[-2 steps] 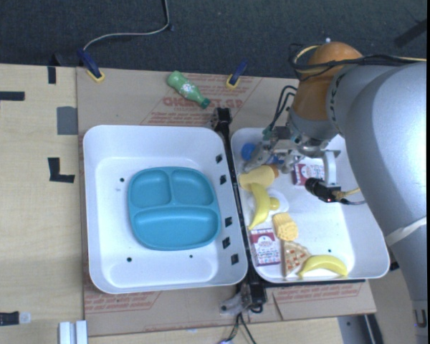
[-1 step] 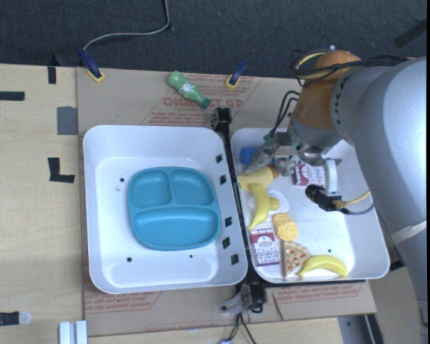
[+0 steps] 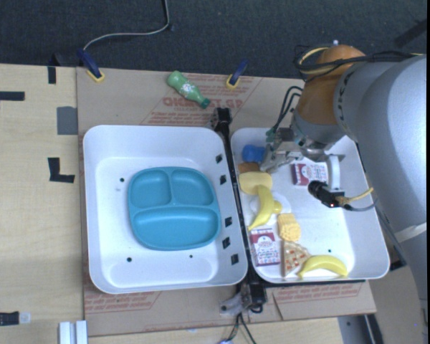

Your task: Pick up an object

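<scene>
Camera view, near edge of the right bin (image 3: 373,260) first: you have a banana (image 3: 322,266) lying flat, a pizza slice (image 3: 294,256) touching it, and a small red-and-white box (image 3: 264,248) beside that. Just beyond sit a yellow block (image 3: 289,228) and a second banana (image 3: 264,211). All look like light toy food: stiff, smooth plastic, likely slippery on curved faces. You would do best pinching a banana across its narrow middle, or the block on its flat sides.

Farther back, a yellow cup-like piece (image 3: 256,183), a blue object (image 3: 253,153) and another red-and-white box (image 3: 309,173) crowd the end effector (image 3: 274,158), which hangs low among them. Whether it is spread or closed, or has hold of anything, you cannot tell.

The left bin (image 3: 100,192) holds a blue divided plate (image 3: 174,208). On the desk (image 3: 29,213) beyond lies a green bottle (image 3: 187,89).
</scene>
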You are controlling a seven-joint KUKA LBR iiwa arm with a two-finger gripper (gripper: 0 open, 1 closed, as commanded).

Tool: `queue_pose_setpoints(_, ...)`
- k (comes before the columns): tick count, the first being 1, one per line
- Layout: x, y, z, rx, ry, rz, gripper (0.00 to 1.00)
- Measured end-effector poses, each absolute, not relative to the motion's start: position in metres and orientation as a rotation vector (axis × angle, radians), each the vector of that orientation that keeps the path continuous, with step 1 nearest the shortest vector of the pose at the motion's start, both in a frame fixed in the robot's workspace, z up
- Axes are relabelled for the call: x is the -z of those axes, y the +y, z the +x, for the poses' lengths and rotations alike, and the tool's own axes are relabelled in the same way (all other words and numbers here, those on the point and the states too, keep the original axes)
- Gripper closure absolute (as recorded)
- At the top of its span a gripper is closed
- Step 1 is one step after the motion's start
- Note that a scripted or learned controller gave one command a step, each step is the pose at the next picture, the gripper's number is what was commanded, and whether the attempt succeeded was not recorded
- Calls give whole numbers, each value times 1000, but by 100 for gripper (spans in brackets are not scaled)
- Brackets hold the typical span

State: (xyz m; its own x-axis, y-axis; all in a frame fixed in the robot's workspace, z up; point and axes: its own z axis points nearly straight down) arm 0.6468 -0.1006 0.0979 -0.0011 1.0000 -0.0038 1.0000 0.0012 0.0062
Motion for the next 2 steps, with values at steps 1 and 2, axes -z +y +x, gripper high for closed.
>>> queue_pose_setpoints(1, -98, -101, 647, -3, 2217, 2215, 0)
queue_pose_setpoints(2, -84, -100, 661, 46, 2246, 2236, 0)
